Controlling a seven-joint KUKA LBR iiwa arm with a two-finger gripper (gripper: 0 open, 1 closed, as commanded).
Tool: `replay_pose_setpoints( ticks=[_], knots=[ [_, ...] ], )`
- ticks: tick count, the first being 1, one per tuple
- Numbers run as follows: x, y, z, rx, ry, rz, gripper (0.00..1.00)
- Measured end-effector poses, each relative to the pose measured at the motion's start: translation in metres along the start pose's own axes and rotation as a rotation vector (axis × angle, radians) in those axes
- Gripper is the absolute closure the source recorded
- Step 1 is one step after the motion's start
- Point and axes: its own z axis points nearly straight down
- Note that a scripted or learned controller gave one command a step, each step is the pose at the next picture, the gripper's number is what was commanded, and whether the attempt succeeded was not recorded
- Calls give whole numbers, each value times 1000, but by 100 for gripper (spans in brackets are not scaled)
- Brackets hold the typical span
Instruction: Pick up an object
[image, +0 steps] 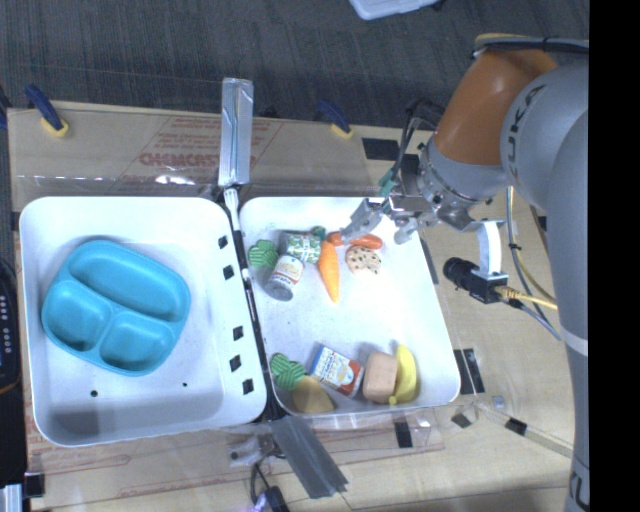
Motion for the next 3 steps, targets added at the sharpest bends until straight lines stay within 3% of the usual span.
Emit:
replay_pose_setpoints(
  ticks=[1,2,3],
  knots=[
    [-14,-27,103,8,1,112,0],
    [34,14,154,0,-3,52,0],
    [35,14,143,1,-1,49,100]
  ],
)
